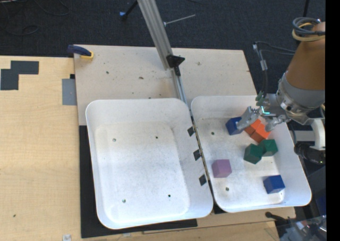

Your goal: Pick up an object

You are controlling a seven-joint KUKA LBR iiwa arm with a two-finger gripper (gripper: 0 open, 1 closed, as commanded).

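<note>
In the right bin (297,197) lie several blocks: an orange block (259,131), a blue block (232,126) just left of it, a dark green block (260,151) in front of it, a purple block (221,168) and a second blue block (274,183) near the front. My gripper (261,121) hangs over the orange block, open, with one grey finger (247,119) on the block's left and the other on its right. The orange block's top is partly hidden by the gripper. I cannot tell if the fingers touch it.
The left bin (106,128) sits beside the right one, with black clips (196,155) along the shared edge. A slanted aluminium bar (156,27) rises behind the bins. The arm's grey and orange wrist (305,75) stands over the right bin's far right corner.
</note>
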